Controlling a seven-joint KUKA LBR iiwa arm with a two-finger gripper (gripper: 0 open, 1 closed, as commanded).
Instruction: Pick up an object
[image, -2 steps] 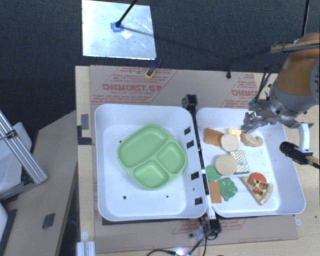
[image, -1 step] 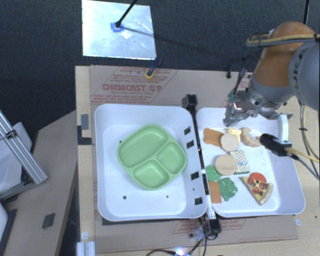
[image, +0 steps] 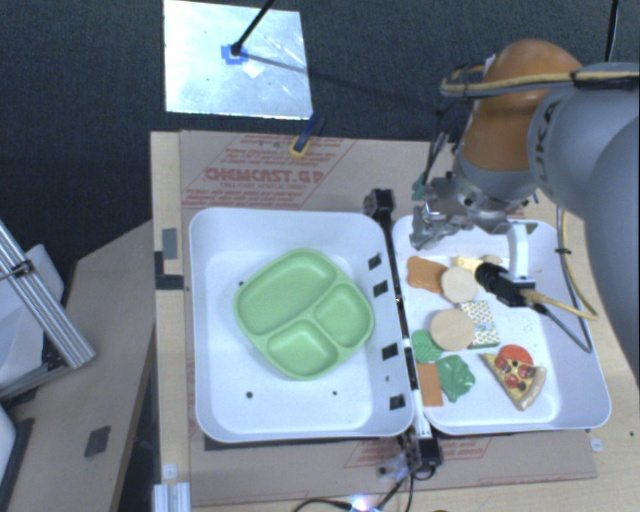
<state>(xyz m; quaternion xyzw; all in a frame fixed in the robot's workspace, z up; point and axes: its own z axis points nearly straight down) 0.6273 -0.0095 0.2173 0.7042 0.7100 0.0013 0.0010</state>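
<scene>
The tool (image: 433, 232) hangs low over the far left corner of the right-hand bin (image: 575, 365), at the end of a grey arm with an orange band that reaches in from the right. From this slant, whether it is set wide or narrow cannot be told.

Closest to the tool, just on its near side, lies a flat orange-brown piece (image: 424, 272), touching a round tan disc (image: 462, 286). A second tan disc (image: 451, 329) sits further toward the near edge, beside a small patterned square (image: 483, 322).

Nearer the camera still, along the wall the two bins share, a flat green piece (image: 424, 348) lies above an orange strip (image: 429, 384), with a leafy green piece (image: 458, 378) just beside the strip. A pizza slice (image: 517, 374) with red topping rests well apart from the tool, toward the near right part of the same bin.

To the tool's left, across the dividing wall, the left-hand bin (image: 215, 260) carries a pale green divided plate (image: 303, 312) lying flat near its middle. Both bins sit on a sheet of printed cardboard (image: 262, 172) spread over the counter (image: 110, 290).
</scene>
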